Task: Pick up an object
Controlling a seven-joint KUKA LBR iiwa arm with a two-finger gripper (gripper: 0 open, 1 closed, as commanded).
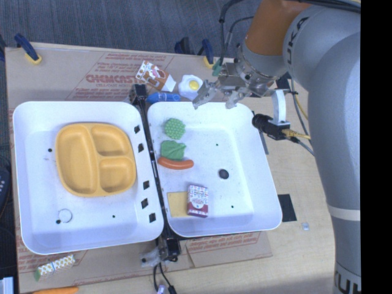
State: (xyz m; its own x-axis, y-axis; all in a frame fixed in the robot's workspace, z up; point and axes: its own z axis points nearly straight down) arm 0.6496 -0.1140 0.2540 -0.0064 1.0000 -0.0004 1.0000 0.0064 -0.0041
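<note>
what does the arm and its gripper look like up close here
The arm is bulky, rounded and light grey, with an orange band above the wrist. Black cables loop around that wrist section. The gripper is bare grey metal with two slim fingers.

Two white bins (37, 225) (260, 182), one yellow divided plate (95, 158), two green toy foods (174, 127) (173, 149), one sausage (176, 163), one red carton (198, 201), one yellow slice (176, 204), one toy egg (192, 84)
</note>
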